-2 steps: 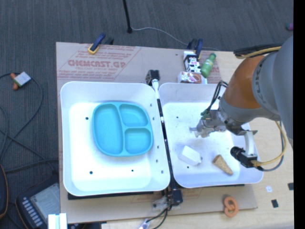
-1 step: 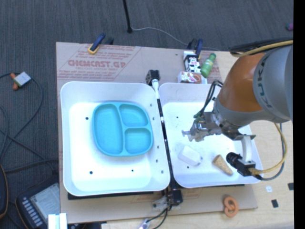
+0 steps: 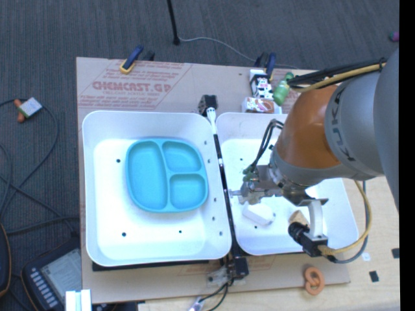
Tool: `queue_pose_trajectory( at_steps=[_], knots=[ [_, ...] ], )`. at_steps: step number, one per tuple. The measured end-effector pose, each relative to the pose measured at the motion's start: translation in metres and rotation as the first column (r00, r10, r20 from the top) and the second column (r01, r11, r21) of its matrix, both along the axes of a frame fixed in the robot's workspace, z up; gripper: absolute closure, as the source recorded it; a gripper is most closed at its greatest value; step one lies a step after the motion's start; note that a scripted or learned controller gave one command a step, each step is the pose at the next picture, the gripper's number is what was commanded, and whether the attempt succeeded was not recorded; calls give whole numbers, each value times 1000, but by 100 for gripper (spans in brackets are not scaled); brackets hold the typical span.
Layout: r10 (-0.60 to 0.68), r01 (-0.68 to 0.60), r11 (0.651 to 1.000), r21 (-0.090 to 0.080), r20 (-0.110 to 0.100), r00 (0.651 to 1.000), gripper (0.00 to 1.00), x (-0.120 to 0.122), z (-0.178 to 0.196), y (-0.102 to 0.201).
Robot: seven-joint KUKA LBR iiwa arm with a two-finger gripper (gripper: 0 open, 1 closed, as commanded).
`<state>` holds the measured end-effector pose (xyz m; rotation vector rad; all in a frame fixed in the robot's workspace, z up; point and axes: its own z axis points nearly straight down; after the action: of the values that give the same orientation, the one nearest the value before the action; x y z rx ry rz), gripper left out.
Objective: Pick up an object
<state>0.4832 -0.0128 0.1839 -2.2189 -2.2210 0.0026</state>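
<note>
Gripper: low over the right bin, toward its left side; how its hand is set I cannot tell.
White block: flat on the right bin's floor, just nearer than the gripper.
Long axis: runs left-far to right-near.
Blue plate: in the left bin, well apart.

Small white block, right bin floor
</note>
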Motion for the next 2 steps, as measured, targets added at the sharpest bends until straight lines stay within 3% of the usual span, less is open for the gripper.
queue_pose_trajectory(
  at_steps=[1, 2],
  knots=[
    [0, 0, 1000, 0, 0, 1000, 100, 0, 0, -9],
    [0, 0, 1000, 0, 0, 1000, 0, 0, 0, -9]
  ],
)
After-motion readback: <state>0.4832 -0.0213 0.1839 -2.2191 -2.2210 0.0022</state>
